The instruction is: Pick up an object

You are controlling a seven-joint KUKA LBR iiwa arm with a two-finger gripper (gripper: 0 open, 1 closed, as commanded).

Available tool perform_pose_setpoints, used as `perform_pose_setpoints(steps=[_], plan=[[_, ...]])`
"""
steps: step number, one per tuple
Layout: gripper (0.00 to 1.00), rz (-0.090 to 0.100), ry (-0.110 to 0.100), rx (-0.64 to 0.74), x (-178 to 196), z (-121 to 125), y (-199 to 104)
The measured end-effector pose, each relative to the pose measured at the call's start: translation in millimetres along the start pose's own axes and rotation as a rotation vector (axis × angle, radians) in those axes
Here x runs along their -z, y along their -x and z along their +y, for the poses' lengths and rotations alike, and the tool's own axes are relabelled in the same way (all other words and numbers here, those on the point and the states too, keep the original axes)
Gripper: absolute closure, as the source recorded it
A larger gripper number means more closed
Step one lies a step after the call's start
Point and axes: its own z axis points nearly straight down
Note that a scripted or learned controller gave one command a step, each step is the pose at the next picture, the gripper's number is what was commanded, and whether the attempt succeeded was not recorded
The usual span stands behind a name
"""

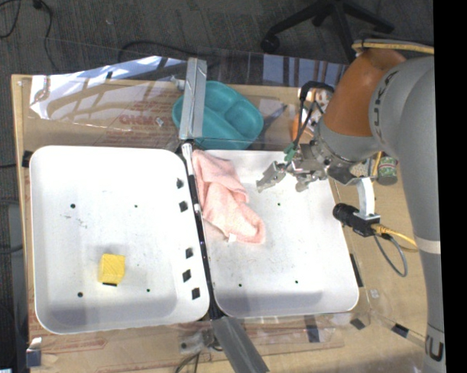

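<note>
A crumpled pink cloth point(228, 199) lies along the left side of the right bin point(298, 283). A small yellow block point(112, 269) sits in the left bin point(88, 187), toward its front. My gripper point(283, 177) hovers over the upper middle of the right bin, just right of the cloth and not touching it. Its fingers point(268, 178) are spread apart, with nothing between them.
A teal plastic tray point(223, 117) stands behind the bins near the divider. A clear plastic sheet point(100, 91) lies on the bench at the back left. The arm fills the space to the right of the right bin.
</note>
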Motion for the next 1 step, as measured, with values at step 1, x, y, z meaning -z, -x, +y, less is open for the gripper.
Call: perform_pose_setpoints(steps=[1], plan=[[0.00,-0.001,0.004,0.232,-98.2,43.5,-28.1]])
